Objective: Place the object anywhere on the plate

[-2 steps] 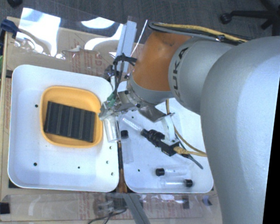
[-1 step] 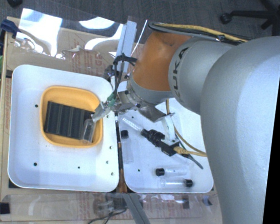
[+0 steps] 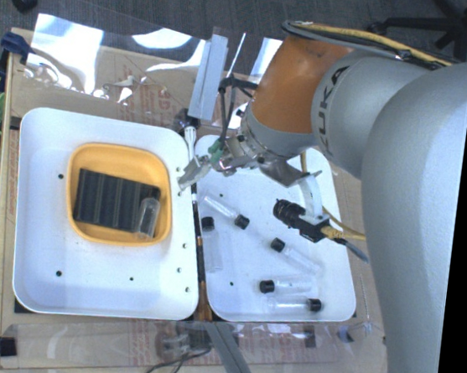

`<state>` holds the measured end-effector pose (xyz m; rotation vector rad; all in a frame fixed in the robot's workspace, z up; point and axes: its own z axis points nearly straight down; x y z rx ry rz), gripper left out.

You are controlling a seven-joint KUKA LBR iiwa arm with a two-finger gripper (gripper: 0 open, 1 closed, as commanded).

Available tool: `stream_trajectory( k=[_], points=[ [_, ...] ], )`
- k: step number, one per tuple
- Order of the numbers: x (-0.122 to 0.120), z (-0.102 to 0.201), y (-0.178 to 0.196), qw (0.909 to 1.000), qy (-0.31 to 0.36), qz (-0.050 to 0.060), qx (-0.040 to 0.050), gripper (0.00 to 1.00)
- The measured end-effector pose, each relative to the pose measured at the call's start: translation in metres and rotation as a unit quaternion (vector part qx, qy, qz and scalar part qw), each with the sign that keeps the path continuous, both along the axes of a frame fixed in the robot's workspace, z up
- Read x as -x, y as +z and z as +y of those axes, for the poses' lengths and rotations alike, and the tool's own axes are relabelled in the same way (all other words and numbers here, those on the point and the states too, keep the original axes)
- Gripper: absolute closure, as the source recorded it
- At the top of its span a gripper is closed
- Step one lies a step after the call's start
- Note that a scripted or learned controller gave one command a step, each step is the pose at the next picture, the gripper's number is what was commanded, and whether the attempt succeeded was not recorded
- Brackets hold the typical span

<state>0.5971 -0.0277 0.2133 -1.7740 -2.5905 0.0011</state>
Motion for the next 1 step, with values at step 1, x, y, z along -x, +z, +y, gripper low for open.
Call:
stream_trajectory(
  k=[1],
  points=[
    [-0.0215, 0.0222, -0.0223, 0.9999, 0.011, 0.0, -0.0002, 0.0]
  ],
)
